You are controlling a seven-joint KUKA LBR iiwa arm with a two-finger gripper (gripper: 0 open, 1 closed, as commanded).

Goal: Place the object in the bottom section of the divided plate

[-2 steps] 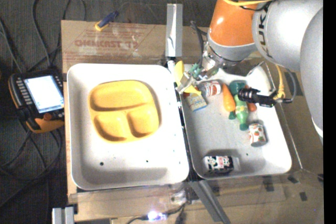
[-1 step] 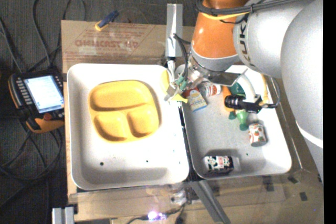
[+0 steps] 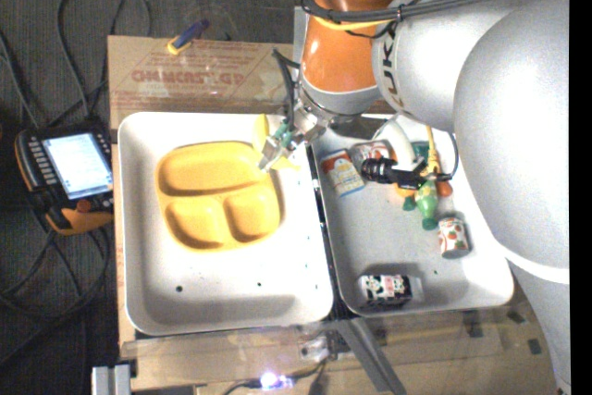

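1. Item: divided plate (image 3: pixel 218 194), yellow, lying in the left bin (image 3: pixel 148 291). One long section runs along its far side and two smaller ones sit side by side on the near side. Which of these the task means by "bottom" you must judge; the near pair is the likelier reading.

2. Item: gripper (image 3: pixel 277 148), on the grey arm (image 3: pixel 481 79) with its orange band, reaching in from the right. You see it poised at the plate's far right corner, over the rim.

3. Item: object (image 3: pixel 274 132), a pale yellow piece with a green-tinted bit near the tip. It shows right at the gripper's tip, just beside the plate's corner. It looks pinched there, but the wrist overhangs the spot, so you cannot tell for certain whether the tool is clenched on it or merely touching it.

4. Handling note: to do this step well, carry the tip across the far section and over the inner ridge before letting go. Release low, so the piece does not bounce out.

5. Handling note: keep clear of the plate's rim; a nudge would slide the plate in its bin.

6. Other stock: right bin (image 3: pixel 481 296) holds small cartons, a can (image 3: pixel 451 236) and green and orange toys, well apart from the plate.
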